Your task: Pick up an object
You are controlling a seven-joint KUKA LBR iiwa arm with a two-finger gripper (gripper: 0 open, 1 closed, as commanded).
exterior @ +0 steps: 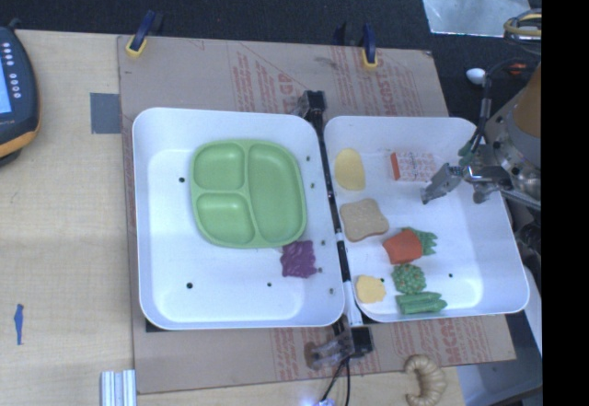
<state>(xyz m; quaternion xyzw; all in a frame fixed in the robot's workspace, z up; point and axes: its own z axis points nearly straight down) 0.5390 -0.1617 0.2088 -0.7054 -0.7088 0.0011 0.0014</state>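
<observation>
Reaching in from the right, the end effector (457,182) is seen above the right bin (497,252), near its right-hand wall; its two fingers are spread apart and nothing is gripped between them. Inside this bin several toy foods are laid out. A yellow oval piece (350,169) is placed at the upper left, with a slice of bread (363,219) just below it. A white and red packet (411,164) is found to the right of the oval piece, just left of the end effector. A red piece with a green top (406,245) is set near the middle, with broccoli (409,279) below it, a small yellow piece (370,288) to the left and a green pod (421,304) by the lower wall. In the left bin (161,238) a green divided plate (248,193) is held, and a purple piece (298,259) is seen at its lower right corner. Both bins are carried on the bench (64,238).
</observation>
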